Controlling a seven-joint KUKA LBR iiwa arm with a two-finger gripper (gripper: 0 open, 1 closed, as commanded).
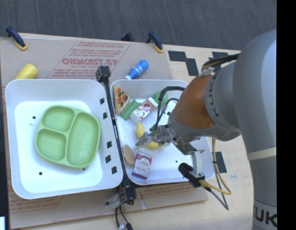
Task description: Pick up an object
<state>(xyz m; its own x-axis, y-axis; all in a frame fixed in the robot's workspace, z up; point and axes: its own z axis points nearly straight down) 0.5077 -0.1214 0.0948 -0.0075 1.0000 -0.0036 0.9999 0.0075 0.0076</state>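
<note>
Gripper (149, 140) is low in right bin (201, 172), over a yellow item (152, 144) near bin centre; can't tell if claw is released or clenched. Pink box (142, 165) lies just below. Green tray (67, 136) sits in left bin (16, 123).

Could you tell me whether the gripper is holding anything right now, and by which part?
It cannot be told: the gripper is down among the yellow pieces in the right bin, its tip too small to read.
</note>
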